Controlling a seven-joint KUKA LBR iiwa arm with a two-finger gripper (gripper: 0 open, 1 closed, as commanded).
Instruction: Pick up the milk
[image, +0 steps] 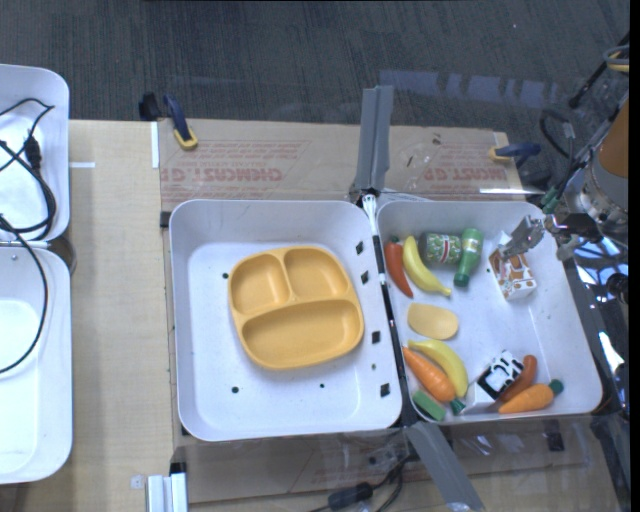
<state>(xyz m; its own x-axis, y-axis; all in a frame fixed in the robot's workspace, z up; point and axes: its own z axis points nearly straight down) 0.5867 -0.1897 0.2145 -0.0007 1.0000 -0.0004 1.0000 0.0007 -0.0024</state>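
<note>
From above the bench, the left bin holds a yellow divided plate lying flat near its middle. The right bin is the crowded one. Along its left side run a red pepper and a banana, with a green bottle and a small green can just beyond them. Below those lie a pale yellow slice, a second banana and a carrot pressed side by side. In the near right corner sit a black-and-white carton and another carrot, touching each other.

The milk, a small white carton with orange print, lies toward the far right of the right bin on open floor, apart from the other food. Its long axis runs roughly from the far side to the near side, slightly slanted; which end is the top I cannot tell.

The gripper hangs right at the carton's far end, reaching in from the right. Whether its fingers are spread or closed is not clear from here.
</note>
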